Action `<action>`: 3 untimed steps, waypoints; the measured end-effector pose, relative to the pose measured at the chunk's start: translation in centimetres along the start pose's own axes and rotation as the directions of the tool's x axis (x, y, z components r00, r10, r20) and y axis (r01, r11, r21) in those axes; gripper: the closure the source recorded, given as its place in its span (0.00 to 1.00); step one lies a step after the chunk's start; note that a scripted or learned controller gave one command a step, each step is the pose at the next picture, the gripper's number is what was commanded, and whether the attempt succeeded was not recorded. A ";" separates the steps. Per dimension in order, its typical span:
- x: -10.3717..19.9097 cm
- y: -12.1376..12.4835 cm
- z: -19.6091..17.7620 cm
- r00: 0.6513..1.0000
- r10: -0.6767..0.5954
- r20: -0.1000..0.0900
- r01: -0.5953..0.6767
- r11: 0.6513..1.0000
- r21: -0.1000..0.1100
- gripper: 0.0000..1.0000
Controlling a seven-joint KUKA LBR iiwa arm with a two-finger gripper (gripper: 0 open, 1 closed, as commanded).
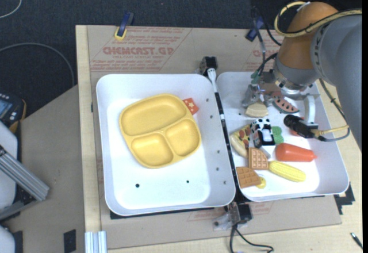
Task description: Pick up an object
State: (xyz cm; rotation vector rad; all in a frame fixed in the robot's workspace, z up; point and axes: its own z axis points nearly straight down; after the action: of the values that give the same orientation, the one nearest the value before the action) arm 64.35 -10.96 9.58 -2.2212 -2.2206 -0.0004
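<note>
Lying nearest the camera in the right bin are a brown waffle, a yellow corn cob and an orange carrot, all smooth plastic toys, long axes running roughly left to right. Farther back, the gripper is hanging over a pale rounded piece lying just beneath and in front of it; whether its fingers are parted or closed cannot be told. A yellow divided plate is resting in the left bin
</note>
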 end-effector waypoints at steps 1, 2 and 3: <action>0.3 -0.7 -5.9 1.000 0.000 0.002 0.000 1.000 -0.008 1.00; -0.3 -1.3 -11.7 1.000 0.001 0.003 -0.001 1.000 -0.009 1.00; -0.3 -1.2 -13.0 1.000 -0.001 0.002 0.001 1.000 -0.005 1.00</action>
State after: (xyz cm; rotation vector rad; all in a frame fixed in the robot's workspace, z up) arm 63.19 -11.23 22.61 -2.2236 -2.2251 -0.0043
